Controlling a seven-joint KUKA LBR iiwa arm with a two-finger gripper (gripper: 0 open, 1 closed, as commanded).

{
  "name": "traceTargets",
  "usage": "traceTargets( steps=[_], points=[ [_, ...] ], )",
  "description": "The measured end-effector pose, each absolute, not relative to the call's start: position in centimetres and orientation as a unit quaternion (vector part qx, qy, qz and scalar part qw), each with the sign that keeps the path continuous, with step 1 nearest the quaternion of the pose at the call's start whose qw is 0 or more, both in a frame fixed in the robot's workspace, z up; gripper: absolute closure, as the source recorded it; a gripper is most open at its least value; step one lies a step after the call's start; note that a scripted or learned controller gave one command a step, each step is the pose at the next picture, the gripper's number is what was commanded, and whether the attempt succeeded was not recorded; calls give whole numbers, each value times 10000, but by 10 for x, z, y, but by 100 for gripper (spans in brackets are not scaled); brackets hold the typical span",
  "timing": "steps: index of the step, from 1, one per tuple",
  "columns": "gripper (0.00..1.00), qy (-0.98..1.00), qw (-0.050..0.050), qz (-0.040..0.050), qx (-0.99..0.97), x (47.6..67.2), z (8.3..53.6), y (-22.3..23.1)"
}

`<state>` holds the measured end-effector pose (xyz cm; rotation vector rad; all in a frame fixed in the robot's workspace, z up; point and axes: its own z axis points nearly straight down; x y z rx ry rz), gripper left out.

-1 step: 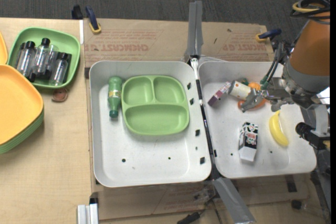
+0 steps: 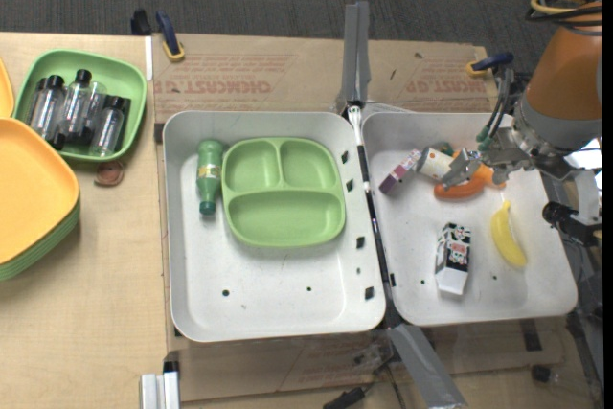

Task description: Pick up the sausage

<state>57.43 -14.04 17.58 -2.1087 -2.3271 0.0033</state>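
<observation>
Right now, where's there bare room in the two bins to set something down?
Left bin: its near half, below the green divided plate and green bottle. Right bin: near strip below the milk carton and banana. Crowded at its far end, around the gripper and sausage.

Bright, even overhead light — soft shadows, sharp focus, mild glare.

We looked down at a slant from one fixed camera above the bench (image 2: 115,302), far enough to take in both white bins (image 2: 278,316) side by side.
</observation>
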Motion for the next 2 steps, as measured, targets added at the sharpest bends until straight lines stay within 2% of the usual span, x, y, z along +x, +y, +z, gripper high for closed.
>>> traceTargets(
  steps=[1,2],
  points=[
    [0,-6327,10,11,-7744,589,91,-155],
    [0,-6814,-9,4,-7319,599,92,-169]
  ],
)
